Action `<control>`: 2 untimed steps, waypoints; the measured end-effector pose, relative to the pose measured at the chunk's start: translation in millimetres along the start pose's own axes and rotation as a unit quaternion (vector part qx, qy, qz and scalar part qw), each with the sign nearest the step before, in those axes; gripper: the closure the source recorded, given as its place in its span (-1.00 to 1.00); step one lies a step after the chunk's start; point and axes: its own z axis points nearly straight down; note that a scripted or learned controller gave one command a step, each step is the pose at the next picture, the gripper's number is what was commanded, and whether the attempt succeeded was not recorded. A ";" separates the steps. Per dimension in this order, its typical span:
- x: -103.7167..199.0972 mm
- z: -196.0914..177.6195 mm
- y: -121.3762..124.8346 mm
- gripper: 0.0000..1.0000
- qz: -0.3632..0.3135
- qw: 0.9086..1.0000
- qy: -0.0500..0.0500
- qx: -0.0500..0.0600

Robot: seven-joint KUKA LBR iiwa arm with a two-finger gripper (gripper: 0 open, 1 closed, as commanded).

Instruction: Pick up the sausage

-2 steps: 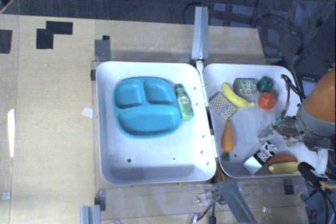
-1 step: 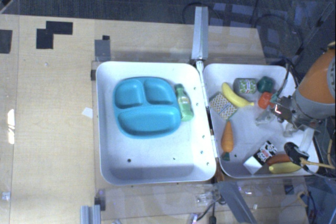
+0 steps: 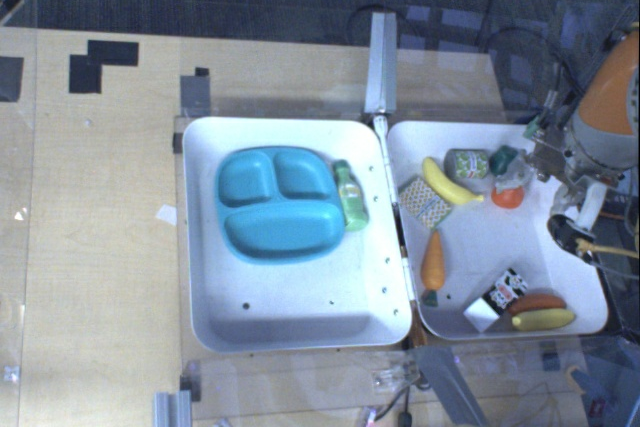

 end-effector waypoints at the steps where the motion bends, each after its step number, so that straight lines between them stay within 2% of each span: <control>1: -25.6 62.7 -51.6 -1.00 -0.004 1.000 0.001 -0.003; 2: -36.1 62.4 -76.5 -1.00 0.053 0.999 0.002 -0.005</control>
